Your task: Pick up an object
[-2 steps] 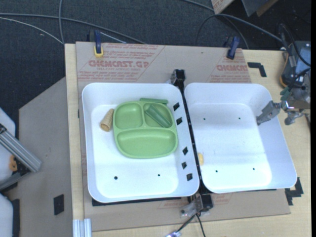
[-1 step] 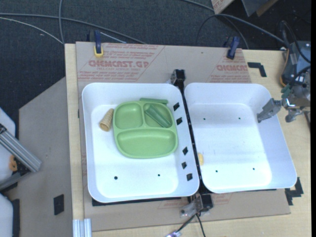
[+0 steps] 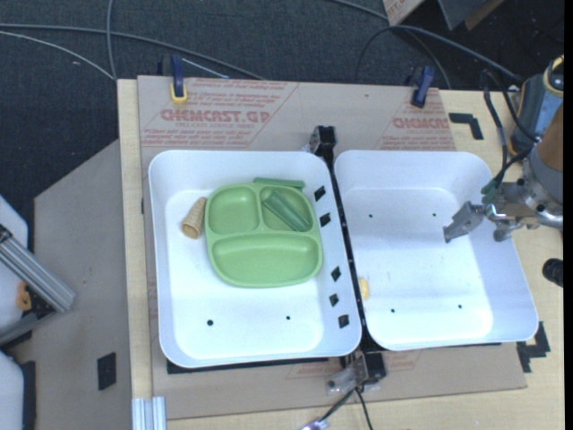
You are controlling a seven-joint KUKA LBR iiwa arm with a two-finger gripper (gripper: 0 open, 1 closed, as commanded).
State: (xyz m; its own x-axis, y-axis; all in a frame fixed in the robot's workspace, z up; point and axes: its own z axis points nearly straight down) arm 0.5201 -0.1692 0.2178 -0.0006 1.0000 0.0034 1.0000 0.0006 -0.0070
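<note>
A cardboard-topped bench (image 3: 269, 106) on dark carpet carries two white bins side by side.

The left bin (image 3: 179, 330) holds a green divided plate (image 3: 262, 236) with a green stick-like piece (image 3: 286, 209) in one of its upper compartments; a tan cone (image 3: 192, 218) lies just beside the plate's left rim. A small yellow bit (image 3: 363, 288) sits at the right bin's (image 3: 430, 325) left wall. The gripper (image 3: 461, 224) hangs over the right bin's right side, nothing seen between its fingers, though I cannot tell how they stand.
</note>
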